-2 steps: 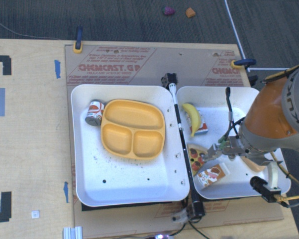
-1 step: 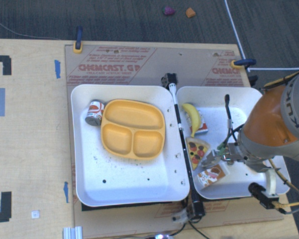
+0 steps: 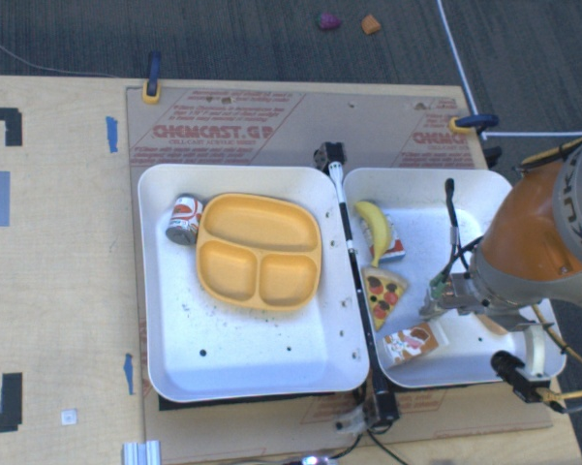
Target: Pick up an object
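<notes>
Two bins (image 3: pixel 165 289): one tray (image 3: pixel 259 250), one can (image 3: pixel 183 219), one banana (image 3: pixel 373 229).

crowded left side of the right bin, open floor in the left bin's near half

yellow tray (image 3: pixel 260 251) and can (image 3: pixel 184 219) fill the left bin's (image 3: pixel 174 356) far half; banana (image 3: pixel 373 229), pizza slice (image 3: pixel 382 294) and packet (image 3: pixel 410 344) line the right bin's (image 3: pixel 416 197) left wall, with the arm (image 3: pixel 533 231) over its right side.

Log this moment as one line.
arm over right bin | banana, pizza slice there | yellow tray in left bin
</notes>
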Controlling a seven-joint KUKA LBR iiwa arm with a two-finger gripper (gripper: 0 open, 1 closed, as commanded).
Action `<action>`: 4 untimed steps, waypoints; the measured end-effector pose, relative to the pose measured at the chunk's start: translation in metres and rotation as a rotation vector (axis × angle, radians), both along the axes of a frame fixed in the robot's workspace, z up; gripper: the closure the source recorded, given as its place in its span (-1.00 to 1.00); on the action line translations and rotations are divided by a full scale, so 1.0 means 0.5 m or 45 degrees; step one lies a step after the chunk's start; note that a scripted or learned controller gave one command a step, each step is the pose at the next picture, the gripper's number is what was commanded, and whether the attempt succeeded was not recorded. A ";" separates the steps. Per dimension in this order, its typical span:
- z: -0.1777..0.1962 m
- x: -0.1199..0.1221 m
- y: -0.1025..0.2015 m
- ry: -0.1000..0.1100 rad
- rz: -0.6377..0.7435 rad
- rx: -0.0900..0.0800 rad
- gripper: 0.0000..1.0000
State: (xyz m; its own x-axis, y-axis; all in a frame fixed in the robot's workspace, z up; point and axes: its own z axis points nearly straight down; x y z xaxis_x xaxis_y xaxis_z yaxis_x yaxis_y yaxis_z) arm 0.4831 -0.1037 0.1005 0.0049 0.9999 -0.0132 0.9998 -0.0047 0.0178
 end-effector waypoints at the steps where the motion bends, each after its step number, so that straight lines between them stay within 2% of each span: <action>1: 0.000 0.000 0.000 0.001 0.000 0.000 -1.00; 2: 0.020 0.001 0.000 -0.003 0.000 -0.002 1.00; 3: 0.169 -0.006 0.154 0.020 0.008 0.018 1.00; 4: 0.168 -0.006 0.153 0.021 0.008 0.017 -1.00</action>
